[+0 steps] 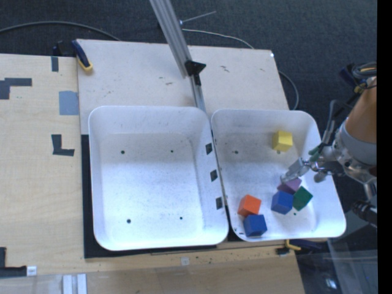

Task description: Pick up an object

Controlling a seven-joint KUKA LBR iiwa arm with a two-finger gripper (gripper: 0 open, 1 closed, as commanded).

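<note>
The right bin (245,124) holds several small blocks. A yellow block (282,141) lies toward the back right. An orange block (248,205) and a blue block (255,225) sit near the front. Another blue block (282,202), a green block (302,198) and a purple block (294,184) crowd together at the right side. My gripper (294,173) reaches in from the right, its tips right above the purple block. The arm hides part of that block.
The left bin (98,164) stands beside the right one. A metal pole (174,32) slants over the back of the bench. A yellow-handled clamp (81,56) lies at the back left. Cables run across the dark floor behind.
</note>
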